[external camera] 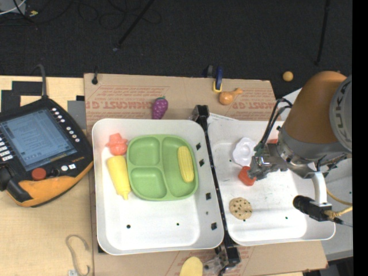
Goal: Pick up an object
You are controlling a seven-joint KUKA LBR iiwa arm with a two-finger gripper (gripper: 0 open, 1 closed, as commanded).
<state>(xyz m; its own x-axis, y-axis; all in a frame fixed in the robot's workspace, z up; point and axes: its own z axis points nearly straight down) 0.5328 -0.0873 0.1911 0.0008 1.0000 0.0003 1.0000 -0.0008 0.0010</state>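
The gripper [259, 167] is down inside the right bin [287, 226], at a small red object [247, 177] that lies near the bin's left wall; the metal of the tool overlaps the red piece's upper right edge. Whether it is clamped on the piece or merely poised over it cannot be told from this slanted view, since the wrist and the orange-banded arm [313, 117] cover the working end. My judgement is that the grasp step is in hand: the tool has reached its target and the next move calls for a firm closure on the red piece and then a straight lift, high enough to clear the bin wall. Just to the far side of the red object lies a crumpled white object [244, 150], close enough that it could be nudged or caught up in the grasp. A chocolate-chip cookie [241, 207] lies nearer in the same bin, apart from the tool and not in the way. The left bin [149, 234] holds a green divided plate [161, 168] with a corn cob [185, 163] in its right compartment, a yellow toy [119, 176] just beside the plate's left rim, and a pink toy [117, 144] at the far left corner. Beyond the bins, on the cardboard, sit a purple grape bunch [160, 106] and an orange toy [228, 96]; a teach pendant [40, 145] rests far to the left.
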